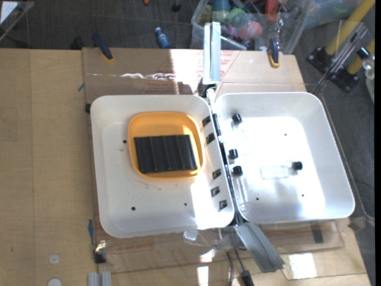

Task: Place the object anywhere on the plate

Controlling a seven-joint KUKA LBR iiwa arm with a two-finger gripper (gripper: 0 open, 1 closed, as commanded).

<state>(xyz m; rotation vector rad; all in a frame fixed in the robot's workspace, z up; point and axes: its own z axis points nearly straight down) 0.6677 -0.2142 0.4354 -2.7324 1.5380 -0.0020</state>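
- On the orange plate (165, 124) in the left bin (113, 207) lies a black ribbed rectangular block (165, 153). It lies flat, its long side running left to right, and its ridges run across its short side.
- The block covers the middle and lower part of the plate and sits wholly within the rim. Bare orange shows above it and in a thin band on the other sides.
- The plate sits in the upper middle of the left bin's floor, apart from all four walls. It is the only container inside that bin, and the block is its only load.
- Whether the gripper is released or clenched cannot be told from this view.
- Several small dark tabs (215, 174) run down the left bin's right wall, beside the seam between the two bins.
- In the right bin (333, 159) a small clear vial with a black cap (282, 170) lies on its side on the floor, right of centre, with the cap pointing right. It is well apart from the plate.
- Three small black knobs (236, 119) sit along the right bin's left side, near the seam.
- Both bins rest side by side on a wooden bench (41, 159), with their inner rims touching.
- Behind the bench, a clear plastic tub (256, 11) on the floor holds a jumble of colourful items too small to name.
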